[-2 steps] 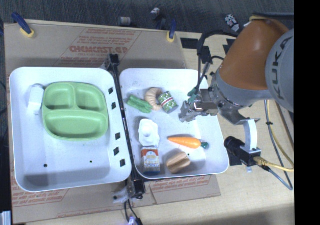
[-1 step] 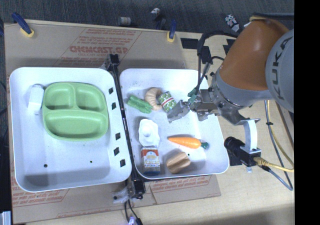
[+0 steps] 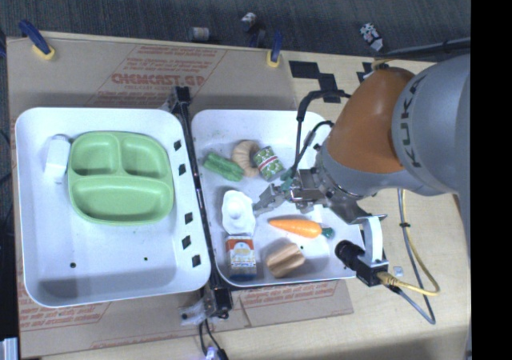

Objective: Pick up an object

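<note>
Currently the grey arm with the orange band (image 3: 364, 130) reaches in from the right over the right shallow white bin (image 3: 210, 130). Two-finger gripper (image 3: 269, 198) sits low near the bin's middle, its metal fingers (image 3: 266, 202) pointing left toward the white cup-like object (image 3: 237, 210). Claw state: cannot tell, the fingers blur together against the white floor, and nothing is visibly between them.

Right bin contents: orange plastic carrot (image 3: 296, 228) just below the gripper, lying roughly level; green pickle-shaped toy (image 3: 222, 165) upper left; tan pretzel-like ring (image 3: 243, 152) beside a small green-labelled can (image 3: 268, 162) at the top; small orange-and-white carton (image 3: 241, 254) at the bottom edge; tan bun-shaped toy (image 3: 284, 259) just to the carton's right.

Left shallow white bin (image 3: 36, 270) holds a light green three-compartment plastic tray (image 3: 120, 176), with a small white bottle (image 3: 56, 157) touching the tray's left side.

Both bins rest on printed cardboard (image 3: 160, 74).
</note>
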`<state>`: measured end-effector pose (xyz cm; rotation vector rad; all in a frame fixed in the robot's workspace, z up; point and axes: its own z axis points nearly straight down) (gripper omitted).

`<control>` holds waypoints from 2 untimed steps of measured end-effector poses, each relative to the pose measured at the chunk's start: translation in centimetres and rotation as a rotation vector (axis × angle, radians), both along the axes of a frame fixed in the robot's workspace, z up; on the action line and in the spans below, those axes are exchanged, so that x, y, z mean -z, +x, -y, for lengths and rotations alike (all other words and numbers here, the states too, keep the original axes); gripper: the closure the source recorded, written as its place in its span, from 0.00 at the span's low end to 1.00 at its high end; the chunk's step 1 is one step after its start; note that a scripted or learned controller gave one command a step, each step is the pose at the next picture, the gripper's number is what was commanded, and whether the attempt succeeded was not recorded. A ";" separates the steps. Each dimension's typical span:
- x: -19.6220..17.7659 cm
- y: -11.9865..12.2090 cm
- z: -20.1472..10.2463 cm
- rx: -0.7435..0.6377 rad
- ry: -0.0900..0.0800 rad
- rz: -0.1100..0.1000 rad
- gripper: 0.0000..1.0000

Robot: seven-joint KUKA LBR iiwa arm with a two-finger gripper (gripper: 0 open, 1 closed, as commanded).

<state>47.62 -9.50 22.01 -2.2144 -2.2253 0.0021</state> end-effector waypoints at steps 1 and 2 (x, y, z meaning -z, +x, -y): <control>12.8 2.3 2.7 -0.001 -0.001 0.000 0.00; 11.8 2.4 2.6 -0.006 0.001 0.000 1.00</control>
